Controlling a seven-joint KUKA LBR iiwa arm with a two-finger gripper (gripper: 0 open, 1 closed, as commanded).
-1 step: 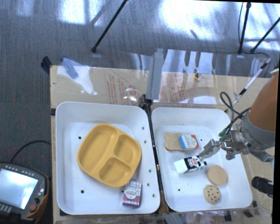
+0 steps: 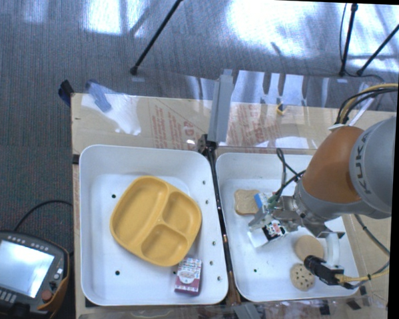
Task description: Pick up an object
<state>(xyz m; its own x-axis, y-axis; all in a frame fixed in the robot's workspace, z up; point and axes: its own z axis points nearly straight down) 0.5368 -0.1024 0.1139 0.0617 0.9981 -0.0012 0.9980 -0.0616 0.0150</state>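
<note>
The arm (image 2: 349,173) reaches in from the right and hangs low over the right bin (image 2: 246,285). The left bin (image 2: 91,183) holds a yellow tray (image 2: 156,220) and, at its near edge, a small box (image 2: 189,275). In the right bin lie a toast slice (image 2: 245,202) far left, a round biscuit (image 2: 308,246) and a chip cookie (image 2: 301,277) near right. The gripper (image 2: 271,222) sits low between toast and biscuit, beside a small white item (image 2: 273,231); whether its fingers are spread or pinching, I cannot tell. Judging by this, the pick is at the grasp stage, with nothing yet clearly lifted.
</note>
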